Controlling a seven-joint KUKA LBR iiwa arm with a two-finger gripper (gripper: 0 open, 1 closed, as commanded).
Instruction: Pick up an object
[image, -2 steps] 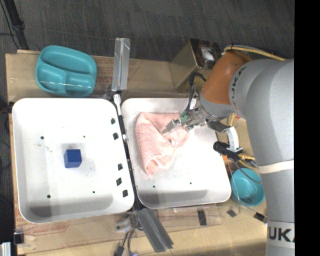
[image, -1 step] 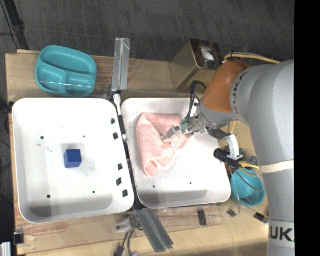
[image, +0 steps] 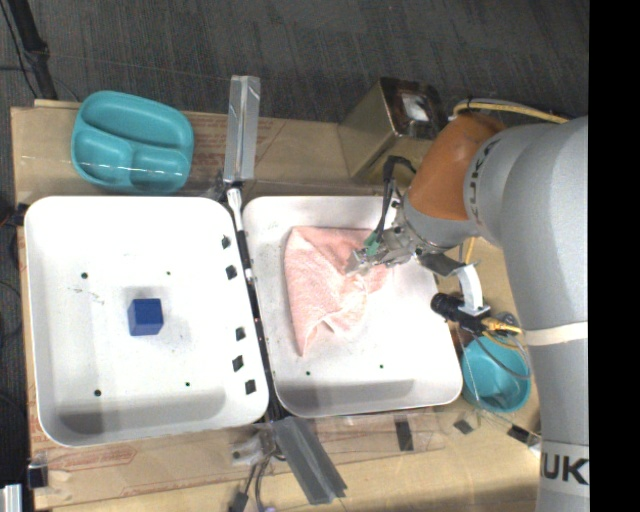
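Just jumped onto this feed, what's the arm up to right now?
The arm has reached into the right bin, and its gripper is down at the upper right edge of a crumpled pink cloth lying there. The view is too small to show whether it has hold of the fabric. The cloth mostly lies flat on the bin floor. A small blue cube sits alone in the left bin, away from the arm.

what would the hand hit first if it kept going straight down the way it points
Most likely the pink cloth: the hand sits at its upper right edge in the right bin. Depth is hard to judge from above.
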